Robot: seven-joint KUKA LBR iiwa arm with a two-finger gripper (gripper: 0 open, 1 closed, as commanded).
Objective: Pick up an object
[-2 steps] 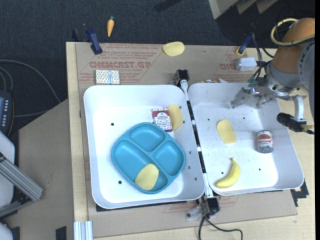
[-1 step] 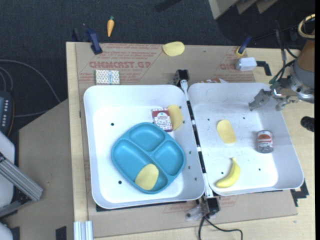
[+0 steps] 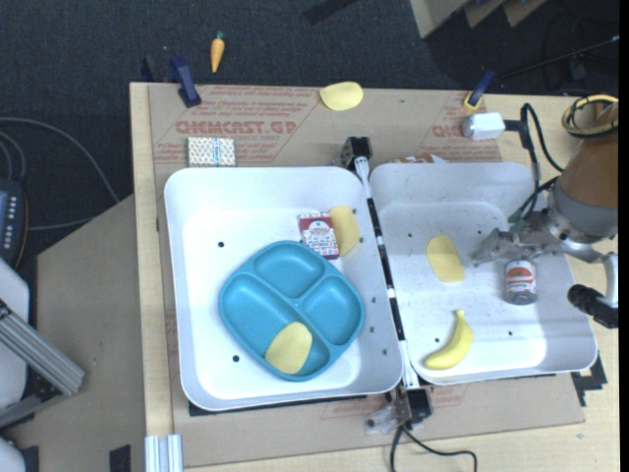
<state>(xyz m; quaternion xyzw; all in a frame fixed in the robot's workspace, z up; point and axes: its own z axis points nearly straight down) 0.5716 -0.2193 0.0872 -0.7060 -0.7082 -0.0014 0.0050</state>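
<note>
In the right bin (image 3: 550,357) a small can with a red label (image 3: 520,282) stands just below my gripper (image 3: 508,247), which hangs at the bin's right side under the grey arm with its orange band. Whether the gripper touches the can is unclear. A flat yellow piece (image 3: 444,260) lies left of the gripper, near the bin's middle. A banana (image 3: 450,342) lies toward the bin's front edge.
The left bin (image 3: 197,264) holds a blue divided plate (image 3: 285,303) with a yellow piece (image 3: 289,348) on it. At the plate's back right lie a red packet (image 3: 319,235) and another yellow piece (image 3: 346,230). Cables and a white plug (image 3: 485,124) lie behind the right bin.
</note>
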